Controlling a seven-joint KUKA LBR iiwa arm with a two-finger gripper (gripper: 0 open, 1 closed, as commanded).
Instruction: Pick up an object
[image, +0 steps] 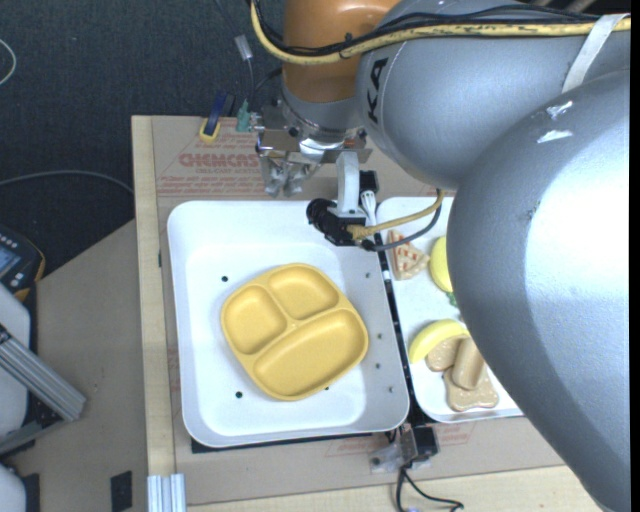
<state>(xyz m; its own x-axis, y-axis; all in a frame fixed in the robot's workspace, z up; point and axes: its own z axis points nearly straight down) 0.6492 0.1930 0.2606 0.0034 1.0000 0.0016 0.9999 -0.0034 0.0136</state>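
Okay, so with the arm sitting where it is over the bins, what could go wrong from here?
The claw sits over the brown board, beyond the left bin's far rim, so closing here would likely grab nothing. The yellow divided plate is wide and shallow, probably hard to pinch. The arm covers much of the right bin, hiding items.

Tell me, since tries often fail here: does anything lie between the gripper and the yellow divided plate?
Nothing visible does. The gripper sits above the far rim of the left bin, and only bare white floor separates it from the yellow divided plate.

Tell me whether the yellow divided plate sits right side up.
Right side up: the yellow divided plate shows its three hollow compartments facing upward, lying in the left bin.
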